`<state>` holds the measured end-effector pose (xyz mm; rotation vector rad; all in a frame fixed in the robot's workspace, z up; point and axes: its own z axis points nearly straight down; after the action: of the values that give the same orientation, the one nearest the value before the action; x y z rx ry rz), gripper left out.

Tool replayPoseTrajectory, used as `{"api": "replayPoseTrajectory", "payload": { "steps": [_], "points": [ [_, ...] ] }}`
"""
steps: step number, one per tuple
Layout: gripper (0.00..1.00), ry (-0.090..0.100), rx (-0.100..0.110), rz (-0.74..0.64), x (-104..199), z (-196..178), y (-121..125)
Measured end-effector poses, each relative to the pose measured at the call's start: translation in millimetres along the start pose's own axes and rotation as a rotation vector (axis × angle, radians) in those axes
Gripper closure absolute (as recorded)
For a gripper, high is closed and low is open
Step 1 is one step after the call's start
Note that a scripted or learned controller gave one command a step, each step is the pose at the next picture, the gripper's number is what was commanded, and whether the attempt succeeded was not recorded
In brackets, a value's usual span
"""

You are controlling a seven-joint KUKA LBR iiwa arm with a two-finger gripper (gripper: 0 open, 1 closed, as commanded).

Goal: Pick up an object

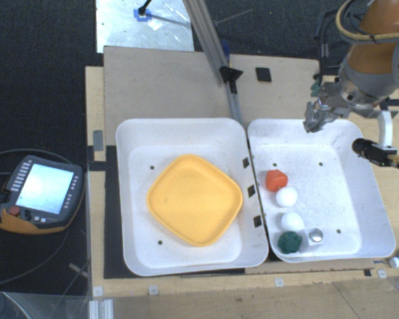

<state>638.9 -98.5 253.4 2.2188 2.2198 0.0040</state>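
The right bin (359, 198) holds a red-orange ball (276, 180), two white balls (286, 197) (292, 220), a dark green ball (290, 242) and a small silver cylinder (315, 235), all along its left and front-left side. My gripper (314, 122) hangs over the bin's far rim, well behind the objects and apart from them. Nothing shows between its fingers.
The left bin (136, 145) carries a yellow square plate (195, 199). A grey pole (209, 32) slants down to the bench between the bins at the back. A teach pendant (38, 193) lies off the bench at the left.
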Motion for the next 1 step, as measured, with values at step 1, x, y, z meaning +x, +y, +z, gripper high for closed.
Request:
{"api": "replayPoseTrajectory", "payload": {
  "steps": [1],
  "points": [
    [1.0, 0.001, 0.003, -0.004, 43.9, 6.5, 9.4]
  ]
}}
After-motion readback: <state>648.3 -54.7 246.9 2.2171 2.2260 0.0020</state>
